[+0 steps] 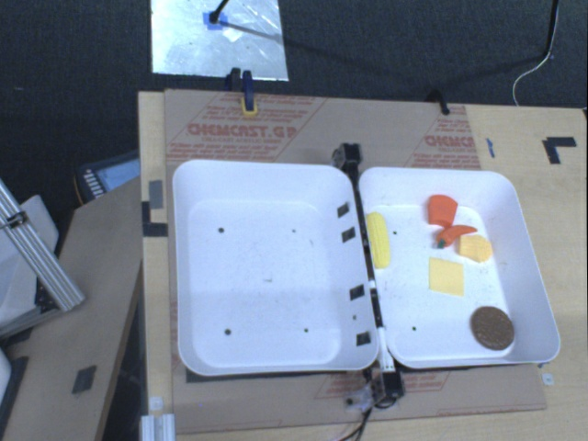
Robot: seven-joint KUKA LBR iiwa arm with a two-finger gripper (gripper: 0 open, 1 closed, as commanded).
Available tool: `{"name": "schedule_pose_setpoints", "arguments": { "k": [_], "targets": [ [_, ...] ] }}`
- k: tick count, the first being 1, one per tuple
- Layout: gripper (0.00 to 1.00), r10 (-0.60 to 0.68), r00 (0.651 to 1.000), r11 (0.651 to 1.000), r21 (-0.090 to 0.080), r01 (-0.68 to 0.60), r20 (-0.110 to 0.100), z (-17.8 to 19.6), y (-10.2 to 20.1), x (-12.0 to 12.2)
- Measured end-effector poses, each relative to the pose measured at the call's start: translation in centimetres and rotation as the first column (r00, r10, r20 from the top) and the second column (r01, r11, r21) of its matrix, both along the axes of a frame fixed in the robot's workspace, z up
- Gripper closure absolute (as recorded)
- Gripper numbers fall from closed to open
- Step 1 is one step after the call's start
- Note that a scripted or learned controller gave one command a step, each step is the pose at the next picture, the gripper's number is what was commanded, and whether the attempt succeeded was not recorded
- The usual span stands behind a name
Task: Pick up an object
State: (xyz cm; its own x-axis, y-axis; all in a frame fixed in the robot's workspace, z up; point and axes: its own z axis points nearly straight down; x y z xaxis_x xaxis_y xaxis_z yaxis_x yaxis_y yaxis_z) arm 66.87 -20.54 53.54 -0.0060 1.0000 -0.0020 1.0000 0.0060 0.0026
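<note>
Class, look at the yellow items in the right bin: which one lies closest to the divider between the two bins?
The corn cob, long and narrow, lying lengthwise beside the divider. The flat yellow square and the small yellow-orange chunk sit further right.

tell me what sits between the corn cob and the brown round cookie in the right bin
In the camera view, a flat yellow square slice lies roughly between the corn cob and the brown cookie, touching neither.

White bins [266,177] hold yellow corn [378,239], brown cookie [492,327].
</note>
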Motion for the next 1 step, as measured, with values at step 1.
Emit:
{"name": "schedule_pose_setpoints", "arguments": {
  "k": [1],
  "targets": [
    [1.0,0.0,1.0,1.0,0.0,0.0,0.0,0.0,0.0,0.0]
  ]
}}
